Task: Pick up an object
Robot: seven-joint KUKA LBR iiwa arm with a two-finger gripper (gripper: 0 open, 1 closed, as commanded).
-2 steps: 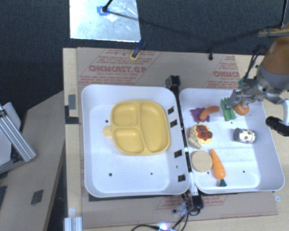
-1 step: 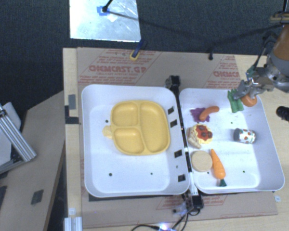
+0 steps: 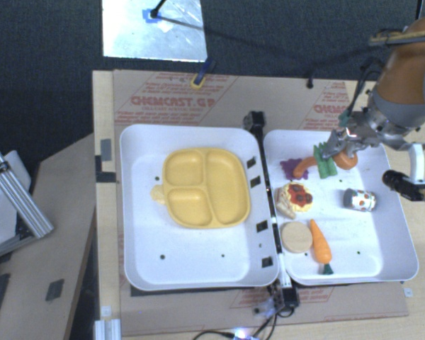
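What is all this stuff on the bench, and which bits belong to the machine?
Bins: two, white, side by side on the bench.
Divided plate: one, yellow, in the left bin.
Purple toy: one, right bin, upper left.
Green toy: one, right bin, at the claw.
Orange toy: one, beside the green one.
Pizza slice toy: one, red and yellow, right bin.
Round disc: one, tan, right bin front.
Carrot: one, orange, beside the disc.
Small can: one, white and grey, right bin.
Arm: one, grey and orange, from the right.
Claw: one, over the green toy.
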